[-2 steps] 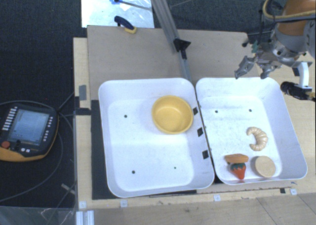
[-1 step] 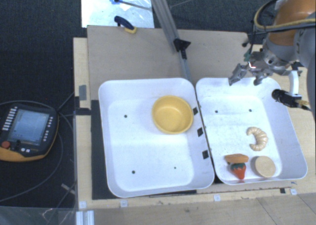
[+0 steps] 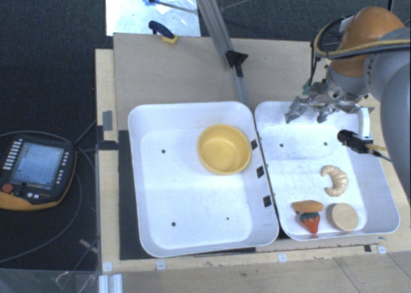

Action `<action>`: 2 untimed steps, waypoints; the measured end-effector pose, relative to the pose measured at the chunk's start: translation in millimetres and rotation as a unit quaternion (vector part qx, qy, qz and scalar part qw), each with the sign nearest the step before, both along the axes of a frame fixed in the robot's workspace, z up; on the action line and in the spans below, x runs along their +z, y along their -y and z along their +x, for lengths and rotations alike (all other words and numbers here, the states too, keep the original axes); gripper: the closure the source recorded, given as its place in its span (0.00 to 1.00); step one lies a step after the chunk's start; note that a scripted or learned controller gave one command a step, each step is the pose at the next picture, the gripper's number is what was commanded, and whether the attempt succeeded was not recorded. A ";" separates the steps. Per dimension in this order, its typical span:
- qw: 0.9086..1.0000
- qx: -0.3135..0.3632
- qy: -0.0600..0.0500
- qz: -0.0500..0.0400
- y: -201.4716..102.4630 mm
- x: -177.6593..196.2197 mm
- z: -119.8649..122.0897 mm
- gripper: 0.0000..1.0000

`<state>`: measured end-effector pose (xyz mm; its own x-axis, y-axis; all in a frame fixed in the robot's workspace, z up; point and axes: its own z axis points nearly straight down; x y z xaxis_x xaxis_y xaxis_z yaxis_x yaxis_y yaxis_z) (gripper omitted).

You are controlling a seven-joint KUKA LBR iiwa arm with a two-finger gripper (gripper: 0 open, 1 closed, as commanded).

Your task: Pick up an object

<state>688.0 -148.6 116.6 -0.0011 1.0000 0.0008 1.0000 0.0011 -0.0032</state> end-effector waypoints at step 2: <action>1.000 0.000 0.004 -0.001 -1.2 69.3 -7.0 1.00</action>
